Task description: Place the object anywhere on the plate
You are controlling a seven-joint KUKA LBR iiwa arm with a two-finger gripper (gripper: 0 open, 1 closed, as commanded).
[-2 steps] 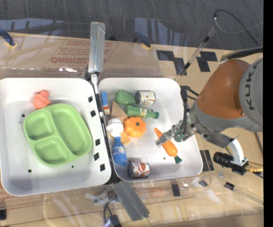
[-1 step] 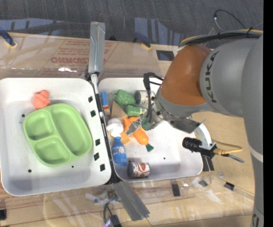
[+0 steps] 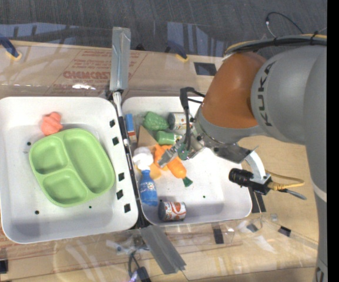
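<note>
A green three-compartment plate lies in the left bin. A salmon-pink toy rests on the bin floor just beyond the plate's far left corner. My gripper hangs low over the clutter in the right bin, directly above an orange carrot-shaped toy with a green tip. Another orange piece lies just to its left. The wrist hides the fingertips.
The right bin also holds green toys, a blue bottle, a white piece, a small can near the front wall and a brown card. A metal divider runs between the bins.
</note>
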